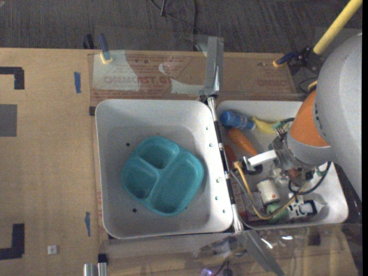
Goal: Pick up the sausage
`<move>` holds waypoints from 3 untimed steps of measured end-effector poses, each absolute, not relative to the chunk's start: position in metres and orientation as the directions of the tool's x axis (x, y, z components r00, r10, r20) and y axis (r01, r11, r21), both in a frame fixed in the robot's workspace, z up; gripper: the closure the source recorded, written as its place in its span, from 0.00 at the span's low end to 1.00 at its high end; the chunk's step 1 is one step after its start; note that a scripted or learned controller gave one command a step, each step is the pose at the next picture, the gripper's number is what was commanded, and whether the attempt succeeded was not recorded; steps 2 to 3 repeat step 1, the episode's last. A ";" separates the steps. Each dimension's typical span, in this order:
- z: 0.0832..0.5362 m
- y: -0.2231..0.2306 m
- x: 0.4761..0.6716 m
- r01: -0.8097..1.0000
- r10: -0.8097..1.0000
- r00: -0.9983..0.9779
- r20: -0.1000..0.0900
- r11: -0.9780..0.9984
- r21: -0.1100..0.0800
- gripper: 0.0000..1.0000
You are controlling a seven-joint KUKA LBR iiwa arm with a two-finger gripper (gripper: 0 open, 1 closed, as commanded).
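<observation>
Arm [339,96] reaches over right bin [336,211] | gripper [270,191] low among clutter, its opening and any hold: cannot tell | sausage: cannot pick out | orange carrot [242,142], blue bottle [234,119] near divider | teal plate [163,175] in left bin [115,125]

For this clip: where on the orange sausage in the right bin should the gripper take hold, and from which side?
Judging by its pose, grip the sausage across its exposed middle, coming straight down. It lies diagonally by the bin's left wall, so the fingers should straddle its narrow width. Its lower end is hidden beneath the gripper.
</observation>
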State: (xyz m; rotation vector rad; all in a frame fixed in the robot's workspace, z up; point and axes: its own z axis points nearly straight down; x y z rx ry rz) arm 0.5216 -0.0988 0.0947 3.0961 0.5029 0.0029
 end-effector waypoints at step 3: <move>0.226 -0.039 0.555 0.496 0.496 0.868 -0.003 -0.868 -0.001 1.00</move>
